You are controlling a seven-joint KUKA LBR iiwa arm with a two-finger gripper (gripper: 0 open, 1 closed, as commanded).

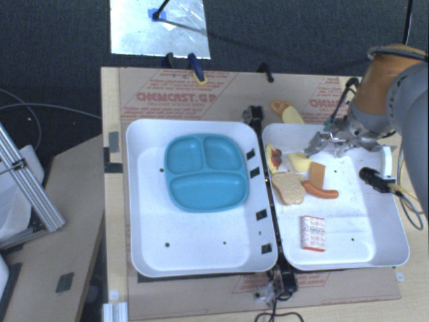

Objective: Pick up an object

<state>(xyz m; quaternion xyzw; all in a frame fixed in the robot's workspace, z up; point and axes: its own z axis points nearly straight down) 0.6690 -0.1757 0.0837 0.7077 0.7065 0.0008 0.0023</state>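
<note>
My gripper hangs over the back of the right bin, open, with nothing between its fingers. Just in front of it and to the left lies a yellow wedge. An orange block leans beside the wedge. A slice of bread and a red-orange sausage lie a little nearer the front. A red and yellow piece rests against the bin's left wall. A small red-and-white carton lies near the front.
The left bin holds a blue divided plate. A yellow and orange toy lies on the board behind the right bin. The arm's orange band rises at the right.
</note>
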